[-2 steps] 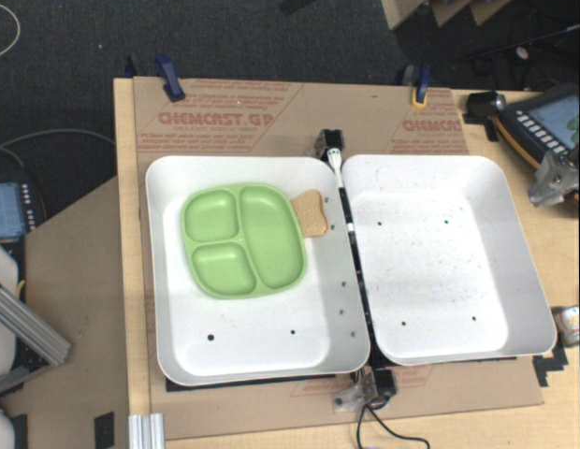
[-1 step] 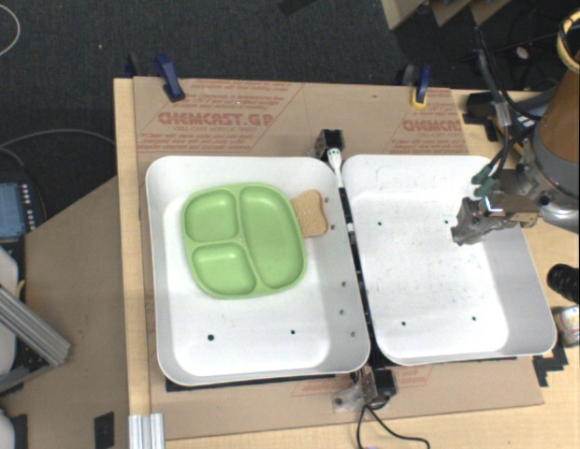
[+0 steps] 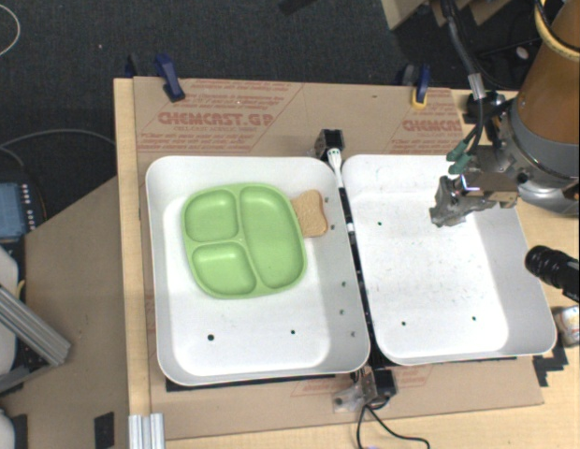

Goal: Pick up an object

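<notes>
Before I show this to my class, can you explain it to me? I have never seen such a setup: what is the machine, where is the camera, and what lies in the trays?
The picture comes from one fixed camera above a bench, looking down at a slant. The machine entering from the right is a robot arm, grey with an orange band. At its end is a gripper, which hangs over the right white bin. Nothing can be seen held in it. Its job is to pick up an object. The left white bin holds a green divided plate with three compartments, and a small tan piece like a cracker or sponge lies against the plate's right edge. Both bins rest on a cardboard sheet.
</notes>
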You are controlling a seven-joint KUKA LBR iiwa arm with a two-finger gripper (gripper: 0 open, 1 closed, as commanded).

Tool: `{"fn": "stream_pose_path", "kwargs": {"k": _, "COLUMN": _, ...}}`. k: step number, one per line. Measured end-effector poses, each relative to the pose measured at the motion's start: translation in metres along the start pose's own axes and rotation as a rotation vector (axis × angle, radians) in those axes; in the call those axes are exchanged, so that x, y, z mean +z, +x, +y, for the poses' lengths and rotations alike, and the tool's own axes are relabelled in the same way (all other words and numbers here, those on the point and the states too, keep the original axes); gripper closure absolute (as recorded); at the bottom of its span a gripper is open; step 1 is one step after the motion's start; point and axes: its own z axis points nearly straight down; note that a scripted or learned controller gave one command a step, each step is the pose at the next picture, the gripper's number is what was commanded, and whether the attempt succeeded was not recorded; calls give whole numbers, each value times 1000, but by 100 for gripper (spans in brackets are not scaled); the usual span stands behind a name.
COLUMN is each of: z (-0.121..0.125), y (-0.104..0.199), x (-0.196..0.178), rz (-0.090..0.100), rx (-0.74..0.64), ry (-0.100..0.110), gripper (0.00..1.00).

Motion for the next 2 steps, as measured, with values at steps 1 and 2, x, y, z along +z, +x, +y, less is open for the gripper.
{"fn": "stream_pose_path", "kwargs": {"k": 1, "z": 0, "y": 52, "x": -22, "rz": 1, "rx": 0, "ry": 1, "gripper": 100}}
{"fn": "stream_pose_path", "kwargs": {"k": 2, "z": 0, "y": 108, "x": -50, "rz": 2, "rx": -2, "ry": 0, "gripper": 100}}
